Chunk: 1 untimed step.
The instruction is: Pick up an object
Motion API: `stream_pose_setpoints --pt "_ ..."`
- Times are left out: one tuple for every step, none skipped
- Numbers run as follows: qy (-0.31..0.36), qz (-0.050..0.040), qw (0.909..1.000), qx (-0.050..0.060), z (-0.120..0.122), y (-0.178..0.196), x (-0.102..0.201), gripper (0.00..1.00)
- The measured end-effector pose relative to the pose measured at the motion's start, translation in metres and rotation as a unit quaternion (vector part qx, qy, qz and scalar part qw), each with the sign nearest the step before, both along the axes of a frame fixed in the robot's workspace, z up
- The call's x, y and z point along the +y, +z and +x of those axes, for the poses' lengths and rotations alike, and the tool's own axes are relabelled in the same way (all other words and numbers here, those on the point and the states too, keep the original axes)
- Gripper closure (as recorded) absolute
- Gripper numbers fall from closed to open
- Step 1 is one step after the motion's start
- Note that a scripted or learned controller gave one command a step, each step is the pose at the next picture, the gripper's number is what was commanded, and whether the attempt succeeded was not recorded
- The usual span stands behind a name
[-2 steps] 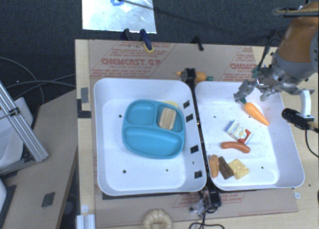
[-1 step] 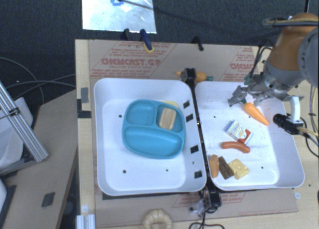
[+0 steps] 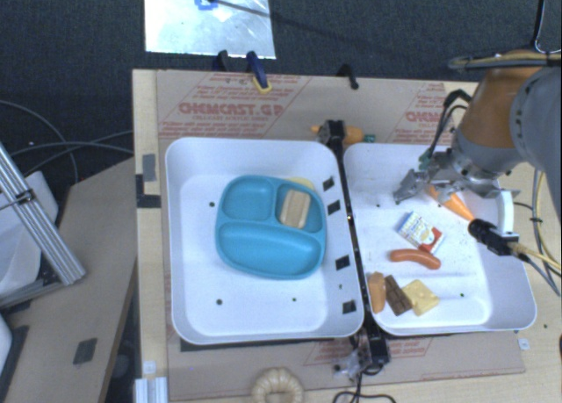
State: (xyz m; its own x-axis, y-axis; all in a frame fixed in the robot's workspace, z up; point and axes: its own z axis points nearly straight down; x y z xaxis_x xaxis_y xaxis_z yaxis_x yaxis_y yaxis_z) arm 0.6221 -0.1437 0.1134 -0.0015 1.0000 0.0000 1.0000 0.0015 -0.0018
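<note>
My gripper hangs over the upper part of the right bin, reaching in from the right. An orange carrot-shaped piece lies just to its right, partly under the wrist. Below the gripper lie a small white and red box and a red sausage. Near the bin's front edge sit a tan roll, a brown block and a yellow cheese wedge. None of these touches the gripper.
The left bin holds a blue divided plate with a tan bread piece in its upper right compartment. A black divider runs between the bins. Cables trail off the right bin's right side.
</note>
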Motion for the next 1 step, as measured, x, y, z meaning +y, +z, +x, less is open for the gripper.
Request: stream_pose_setpoints --pt "0.000 -0.0001 1.0000 0.000 0.0002 -0.0302 0.0006 0.00"
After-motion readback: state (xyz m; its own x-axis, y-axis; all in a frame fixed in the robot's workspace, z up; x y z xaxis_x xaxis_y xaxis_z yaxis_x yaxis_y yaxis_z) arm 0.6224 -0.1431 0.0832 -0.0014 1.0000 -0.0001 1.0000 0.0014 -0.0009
